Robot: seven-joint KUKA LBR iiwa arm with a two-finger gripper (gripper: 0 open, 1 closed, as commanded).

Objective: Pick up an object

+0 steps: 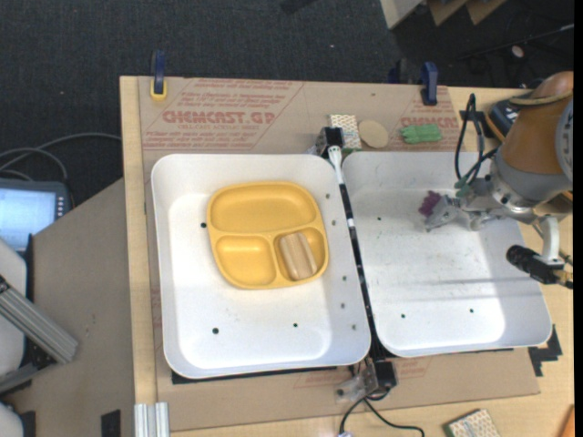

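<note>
A small purple object (428, 204) lies in the right white bin (455, 317), near its upper middle. My gripper (444, 213) reaches in from the right and sits low over the bin floor, right beside the purple object and apparently touching it. Whether the object is held cannot be made out. The grey arm with its orange band (537, 144) stands over the bin's right edge. In the left white bin (246, 344) rests a yellow divided plate (260, 209) with a tan block (296, 254) in its lower right compartment.
Beyond the bins on the bench lie a green piece (420, 134) and a tan disc (373, 134). Blue clamps (428, 80) hold the board's far edge. A black part (536, 262) juts over the right bin's right side.
</note>
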